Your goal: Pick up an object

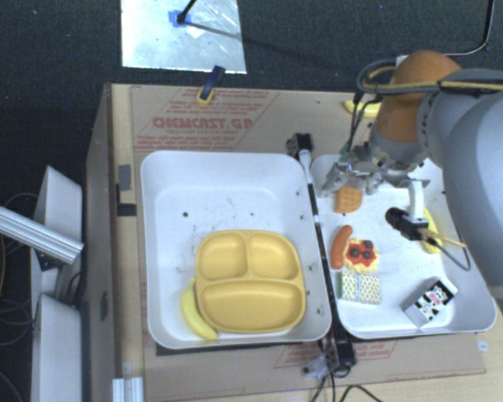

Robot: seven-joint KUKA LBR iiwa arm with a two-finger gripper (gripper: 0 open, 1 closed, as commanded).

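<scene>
A brown bench [210, 115] printed with red lettering carries two white bins. The left bin [163, 224] and the right bin [478, 308] sit touching, side by side. Behind the bench, a shiny silver sheet [184, 23] lies on dark carpet [42, 65].

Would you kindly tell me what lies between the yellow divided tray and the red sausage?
In the camera view, the bins' adjoining white walls separate the yellow divided plastic tray from the red toy sausage.

A small orange-brown piece [349, 200] lies in the right bin's upper-left part.
</scene>
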